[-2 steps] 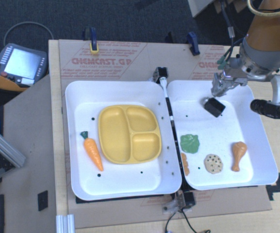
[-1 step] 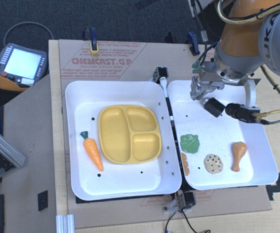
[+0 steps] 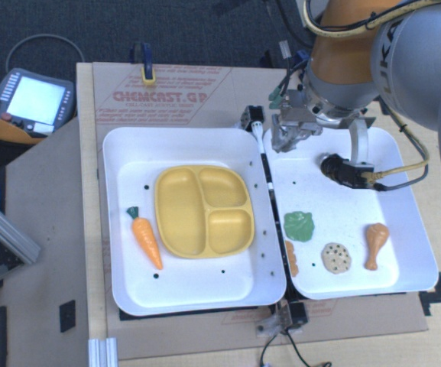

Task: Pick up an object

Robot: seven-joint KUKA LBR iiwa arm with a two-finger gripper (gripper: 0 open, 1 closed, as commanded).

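Observation:
My gripper [image 3: 290,138] hangs over the far left corner of the right bin [image 3: 407,205], close to the wall between the two bins. Nothing shows in it. Nearer the front of that bin lie a green leafy toy [image 3: 299,225], a speckled cookie [image 3: 335,258], a tan chicken drumstick [image 3: 375,245] and a small orange piece [image 3: 290,257] against the left wall. The left bin [image 3: 117,174] holds a yellow divided plate [image 3: 203,210] and an orange carrot [image 3: 147,239] to its left.
A black cable end [image 3: 346,170] from the arm dangles over the right bin's middle. The grey and orange arm [image 3: 358,44] covers the far right. A cardboard sheet [image 3: 166,90] lies behind the bins, and a teach pendant [image 3: 30,102] sits off the bench at left.

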